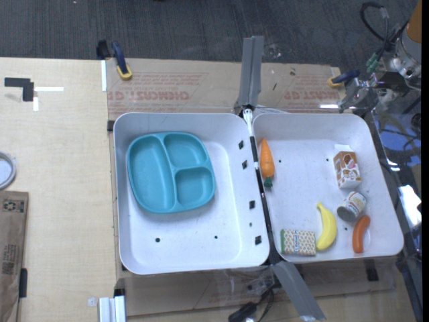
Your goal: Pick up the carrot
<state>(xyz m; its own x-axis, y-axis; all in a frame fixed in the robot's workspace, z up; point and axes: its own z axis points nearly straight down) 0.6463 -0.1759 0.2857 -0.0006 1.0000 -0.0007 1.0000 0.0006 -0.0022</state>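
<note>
cracker box (298, 242) front | carrot (266, 159) untouched | end effector (375, 86) top-right, grip state unclear

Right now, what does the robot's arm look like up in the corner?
The arm is grey and silvery metal with an orange band near the top edge. Black cables loop around it, and small blue parts stick out near the pincer.
</note>
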